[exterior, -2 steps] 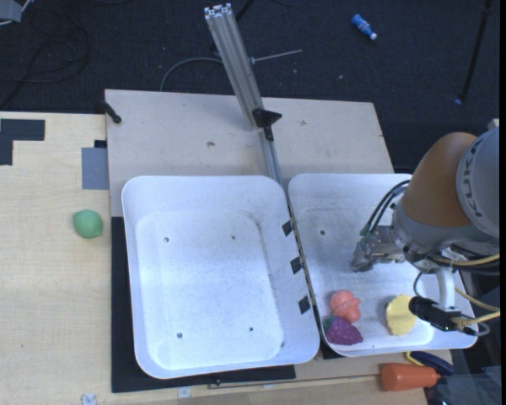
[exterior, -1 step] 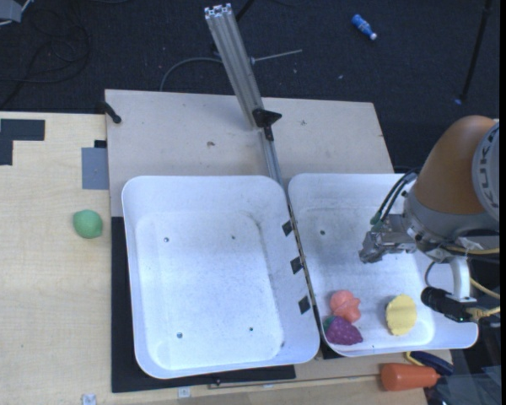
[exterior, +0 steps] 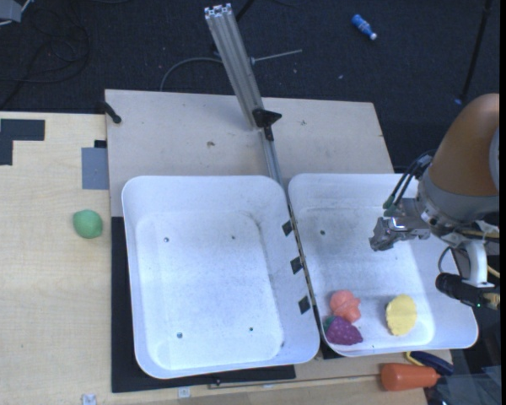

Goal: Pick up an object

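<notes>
In the right bin point(exterior: 346, 197), near its front edge, lie an orange-pink lump point(exterior: 344, 303), a purple grape-like bunch point(exterior: 344, 332) just in front of it, and a yellow lump point(exterior: 401, 314) to their right. My gripper point(exterior: 384, 236) hangs over the right part of this bin, behind the yellow lump and apart from all three objects. Nothing shows between its fingers.
The left bin point(exterior: 143, 197) sits beside the right one, joined by black clips. A green ball point(exterior: 88, 224) rests on the wooden bench to the left. An orange object point(exterior: 407, 376) lies in front of the right bin. A metal rail point(exterior: 240, 66) slants in from the back.
</notes>
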Controlling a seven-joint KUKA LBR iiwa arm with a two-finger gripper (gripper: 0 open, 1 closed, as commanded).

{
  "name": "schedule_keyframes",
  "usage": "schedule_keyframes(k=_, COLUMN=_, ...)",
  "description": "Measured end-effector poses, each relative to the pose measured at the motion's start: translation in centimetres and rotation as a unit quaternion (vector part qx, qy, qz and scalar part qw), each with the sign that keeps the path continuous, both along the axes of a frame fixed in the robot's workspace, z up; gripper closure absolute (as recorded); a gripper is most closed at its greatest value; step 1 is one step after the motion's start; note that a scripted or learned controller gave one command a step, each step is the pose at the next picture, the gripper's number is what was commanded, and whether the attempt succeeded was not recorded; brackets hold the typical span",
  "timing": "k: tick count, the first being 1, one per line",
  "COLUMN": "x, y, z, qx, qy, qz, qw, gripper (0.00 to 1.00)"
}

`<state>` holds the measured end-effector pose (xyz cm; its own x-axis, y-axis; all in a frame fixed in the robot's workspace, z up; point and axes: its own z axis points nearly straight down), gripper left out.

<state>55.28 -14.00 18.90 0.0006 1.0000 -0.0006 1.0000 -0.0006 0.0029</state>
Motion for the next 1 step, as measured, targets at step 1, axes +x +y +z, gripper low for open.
schedule_keyframes(k=1, x=0.07, y=-0.04, z=5.2, qx=0.0, qy=0.0, qz=0.0, qw=1.0, gripper=1.0)
